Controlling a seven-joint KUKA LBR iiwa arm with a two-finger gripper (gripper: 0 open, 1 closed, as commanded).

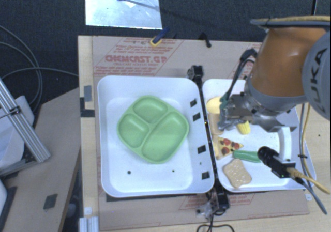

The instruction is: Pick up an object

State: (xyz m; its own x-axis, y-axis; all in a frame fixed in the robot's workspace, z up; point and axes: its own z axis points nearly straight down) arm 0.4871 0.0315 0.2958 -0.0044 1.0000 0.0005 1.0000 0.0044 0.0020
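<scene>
Objects of small toy food are gathered in the right bin [260, 179], which is seen at the lower right of the frame. A rounded yellow piece [212, 105] is found by the bin's left wall, toward its upper end. A smaller yellow piece [243, 128] is seen lower and further right. Below these, a pizza slice [227, 146] is laid near the left wall, a long green piece [247, 156] is stretched out just to its right, and a tan bread slice [237, 173] is placed near the bin's lower edge.

The arm [289, 55] is brought in from the right edge of the frame, its broad orange band being held over the upper part of the right bin. The wrist is angled down and to the left, so that the gripper [227, 120] is lowered between the two yellow pieces, close beside both. Whether the gripper is open or closed cannot be told, as it is hidden under the wrist, and nothing is seen to be held.

In the left bin [119, 91], at the centre of the frame, a green divided plate [152, 128] is laid flat.
</scene>
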